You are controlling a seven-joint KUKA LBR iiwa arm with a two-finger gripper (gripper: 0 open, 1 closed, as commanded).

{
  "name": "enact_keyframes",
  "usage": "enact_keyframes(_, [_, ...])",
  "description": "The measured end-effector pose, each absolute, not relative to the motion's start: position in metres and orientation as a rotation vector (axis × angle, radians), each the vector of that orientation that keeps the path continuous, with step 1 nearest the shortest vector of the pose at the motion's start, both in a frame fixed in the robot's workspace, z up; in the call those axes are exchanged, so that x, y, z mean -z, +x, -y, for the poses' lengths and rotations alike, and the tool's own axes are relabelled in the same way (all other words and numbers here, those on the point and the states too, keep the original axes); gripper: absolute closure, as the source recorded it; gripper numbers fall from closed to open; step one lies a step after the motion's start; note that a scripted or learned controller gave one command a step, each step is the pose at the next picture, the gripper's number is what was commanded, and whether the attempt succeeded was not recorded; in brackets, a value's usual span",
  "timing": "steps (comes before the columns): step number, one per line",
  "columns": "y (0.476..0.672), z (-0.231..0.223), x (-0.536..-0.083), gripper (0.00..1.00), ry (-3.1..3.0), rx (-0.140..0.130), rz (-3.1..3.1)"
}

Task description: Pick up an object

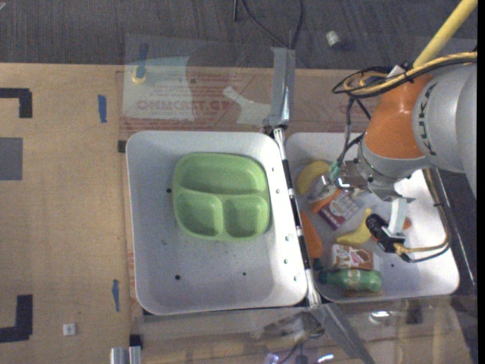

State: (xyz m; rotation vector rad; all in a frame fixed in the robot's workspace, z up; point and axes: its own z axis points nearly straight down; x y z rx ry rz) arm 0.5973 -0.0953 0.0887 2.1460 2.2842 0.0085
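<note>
Right bin (pixel 443 275) contents: yellow lemon (pixel 312 176) at upper left; snack packet (pixel 338 209) beneath it; orange carrot (pixel 310 235) along left wall; carton (pixel 352 257) above green bottle (pixel 353 280), lying flat

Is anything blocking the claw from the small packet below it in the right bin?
Nothing visible lies on the packet, but it is crowded: a yellow item sits up-left and an orange piece alongside. The claw hovers just above it.
</note>
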Motion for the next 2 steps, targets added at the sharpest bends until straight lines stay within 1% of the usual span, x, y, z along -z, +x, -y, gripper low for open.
enact_keyframes(1, [0.598, 0.100, -0.100, 1.00, 2.150, -0.011, -2.271])
enact_keyframes(2, [0.637, 0.051, -0.184, 1.00, 2.046, 0.002, -2.386])
